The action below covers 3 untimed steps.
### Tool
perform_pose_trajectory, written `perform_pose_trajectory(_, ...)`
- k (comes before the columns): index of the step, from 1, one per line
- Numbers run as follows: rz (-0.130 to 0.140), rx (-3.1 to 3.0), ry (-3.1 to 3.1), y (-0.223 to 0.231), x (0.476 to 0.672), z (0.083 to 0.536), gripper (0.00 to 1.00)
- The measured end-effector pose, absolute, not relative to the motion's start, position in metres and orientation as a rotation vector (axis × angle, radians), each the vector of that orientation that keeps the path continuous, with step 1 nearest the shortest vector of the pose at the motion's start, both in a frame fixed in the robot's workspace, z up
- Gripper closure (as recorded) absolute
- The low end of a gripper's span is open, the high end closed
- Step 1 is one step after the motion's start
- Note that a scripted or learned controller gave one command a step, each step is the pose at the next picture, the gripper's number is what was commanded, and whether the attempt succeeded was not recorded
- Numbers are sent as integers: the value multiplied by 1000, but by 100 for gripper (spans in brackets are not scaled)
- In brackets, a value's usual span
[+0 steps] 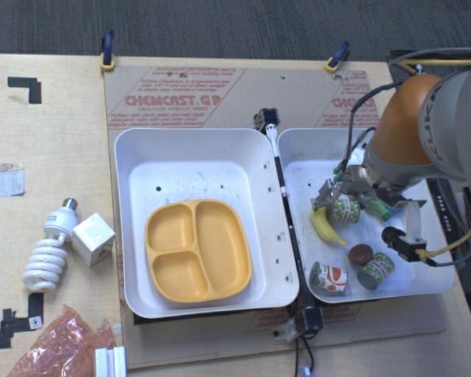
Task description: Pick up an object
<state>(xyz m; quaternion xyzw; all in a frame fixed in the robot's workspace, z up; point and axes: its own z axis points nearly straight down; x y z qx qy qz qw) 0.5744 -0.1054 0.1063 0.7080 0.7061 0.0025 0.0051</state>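
Two shallow white bins sit side by side on the bench, both of smooth moulded plastic with rounded corners. Lying flat in the left bin (129, 234) is a yellow divided plate (198, 250), a rounded rectangle with three compartments and a matte finish.

Several small things cluster toward the near half of the right bin (302, 159). A yellow banana (325, 228), curved and smooth, lies beside a small round can with a green and white label (345, 210). Nearer the front edge stands a short can with a red and white label (330, 278), a dark brown rounded object (360, 254) and another small green-labelled can (377, 267), the last two close together. A green item (378, 207) shows just under the arm, too hidden to name.

The grey arm with its orange band (400, 128) reaches in from the right, and the gripper (335, 191) is low in the right bin, just above the banana and against the green and white can. Whether its jaws are open or closed, I cannot tell, and nothing clearly sits between them.

Left of the bins, on the pale bench top, lie a white spiral light bulb (47, 254), a small white cube (93, 238) touching it, and a crinkled red mesh bag (59, 344).
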Motion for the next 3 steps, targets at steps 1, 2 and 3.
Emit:
perform_pose_trajectory(1, 4, 2217, 2212, -161, 492, 96, 0)
perform_pose_trajectory(2, 11, 2214, 2204, -162, 495, 108, 100)
perform_pose_trajectory(3, -1, 2218, 2223, -90, 643, 192, 100)
